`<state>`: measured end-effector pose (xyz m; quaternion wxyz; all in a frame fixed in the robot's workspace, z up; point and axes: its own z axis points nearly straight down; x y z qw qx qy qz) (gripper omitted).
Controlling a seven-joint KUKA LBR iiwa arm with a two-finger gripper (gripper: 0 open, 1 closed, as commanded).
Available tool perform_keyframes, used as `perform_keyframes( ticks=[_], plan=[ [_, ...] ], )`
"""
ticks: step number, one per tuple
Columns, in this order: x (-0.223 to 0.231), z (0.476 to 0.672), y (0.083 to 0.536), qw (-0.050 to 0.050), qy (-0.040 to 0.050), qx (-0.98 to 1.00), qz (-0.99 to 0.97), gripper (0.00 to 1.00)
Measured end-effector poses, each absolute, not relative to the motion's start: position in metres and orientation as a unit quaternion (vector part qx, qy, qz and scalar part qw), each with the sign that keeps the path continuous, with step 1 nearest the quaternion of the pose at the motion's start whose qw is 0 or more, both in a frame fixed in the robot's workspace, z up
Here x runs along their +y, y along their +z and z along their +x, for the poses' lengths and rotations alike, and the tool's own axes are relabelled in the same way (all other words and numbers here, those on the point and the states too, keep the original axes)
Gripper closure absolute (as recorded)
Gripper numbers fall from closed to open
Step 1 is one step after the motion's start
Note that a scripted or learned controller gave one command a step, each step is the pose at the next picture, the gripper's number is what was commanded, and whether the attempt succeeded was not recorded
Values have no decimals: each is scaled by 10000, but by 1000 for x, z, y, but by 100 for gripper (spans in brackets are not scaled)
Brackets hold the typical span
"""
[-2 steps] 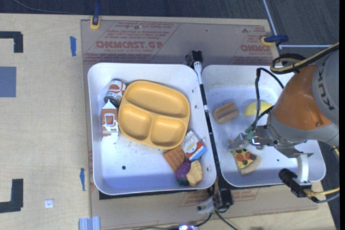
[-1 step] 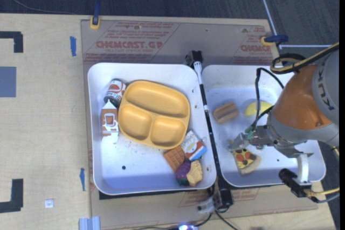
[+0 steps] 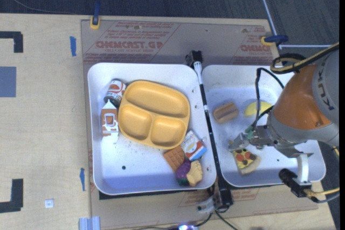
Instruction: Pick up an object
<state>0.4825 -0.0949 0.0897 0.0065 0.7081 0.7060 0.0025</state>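
Note:
My gripper (image 3: 241, 143) reaches into the right bin (image 3: 318, 175) from the right, low over its floor. It hangs just above the top edge of a toy pizza slice (image 3: 246, 160), which lies flat near the bin's front. A brown hot-dog bun (image 3: 225, 111) rests up and to the left of the gripper. A yellow lemon-like piece (image 3: 253, 109) sits behind it, partly hidden by the arm's orange band (image 3: 302, 105).
The left bin (image 3: 99, 169) holds a large yellow divided plate (image 3: 153, 113), a small can (image 3: 114, 92), a carton (image 3: 109, 122), and a waffle (image 3: 174, 158), snack packet (image 3: 192, 146) and purple grapes (image 3: 183, 171) at its front right. A black divider (image 3: 204, 110) separates the bins.

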Motion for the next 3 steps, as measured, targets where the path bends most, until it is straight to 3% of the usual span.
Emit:
perform_keyframes(
  ticks=[3],
  plan=[
    [-96,483,90,60,29,7067,7075,0]
  ],
)
